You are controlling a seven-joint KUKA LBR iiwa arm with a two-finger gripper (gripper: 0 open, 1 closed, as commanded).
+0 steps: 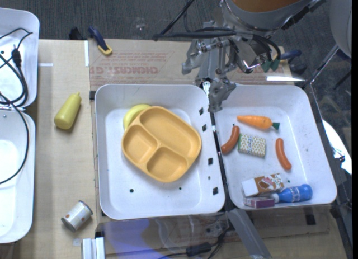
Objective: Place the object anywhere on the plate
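A yellow divided plate [162,143] lies in the left bin [112,191], partly covering a pale green-yellow piece [133,115] at its upper left. In the right bin [313,135] lie an orange carrot [256,121], two sausages [230,139] [283,154], a speckled green block [252,145], a small carton [263,185] and a blue bottle [295,193]. My gripper [215,100] hangs over the top end of the wall between the two bins, above and left of the carrot. I see nothing held in it.
A yellow mustard bottle [67,111] and a small can [76,215] lie on the bench left of the bins. A blue and yellow clamp [99,41] sits at the back. Cables trail from the arm behind the bins.
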